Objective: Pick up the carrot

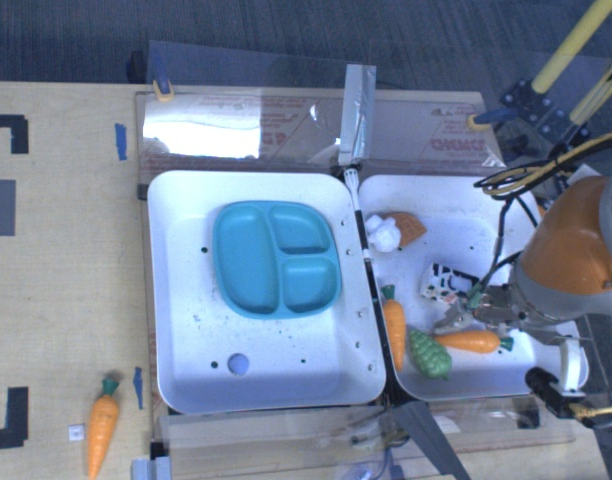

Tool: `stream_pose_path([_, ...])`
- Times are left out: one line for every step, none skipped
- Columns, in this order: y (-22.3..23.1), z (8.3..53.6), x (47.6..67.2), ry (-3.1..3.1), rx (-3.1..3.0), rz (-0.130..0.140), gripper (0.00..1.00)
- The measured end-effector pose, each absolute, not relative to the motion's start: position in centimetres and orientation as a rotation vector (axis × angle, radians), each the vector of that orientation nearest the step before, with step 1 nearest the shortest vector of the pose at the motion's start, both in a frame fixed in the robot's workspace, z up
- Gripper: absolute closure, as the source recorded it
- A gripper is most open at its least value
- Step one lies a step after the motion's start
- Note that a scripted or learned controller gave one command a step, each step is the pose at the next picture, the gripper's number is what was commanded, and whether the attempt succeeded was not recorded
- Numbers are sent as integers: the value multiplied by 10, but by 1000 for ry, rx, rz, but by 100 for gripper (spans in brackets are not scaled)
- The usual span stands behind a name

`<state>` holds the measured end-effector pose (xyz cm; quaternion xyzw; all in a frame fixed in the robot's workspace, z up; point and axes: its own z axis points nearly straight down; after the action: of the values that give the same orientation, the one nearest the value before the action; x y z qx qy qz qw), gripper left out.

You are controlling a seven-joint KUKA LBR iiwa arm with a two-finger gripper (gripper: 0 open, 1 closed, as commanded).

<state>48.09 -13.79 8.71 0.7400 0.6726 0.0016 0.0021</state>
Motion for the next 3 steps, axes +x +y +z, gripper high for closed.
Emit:
stream_pose_path([-143, 144, 480, 1952, 2458, 3, 0])
stream_pose_path([-167, 87, 480, 2159, 2281, 4, 0])
stream_pose_path([-138, 87, 481, 1958, 2452, 5, 0])
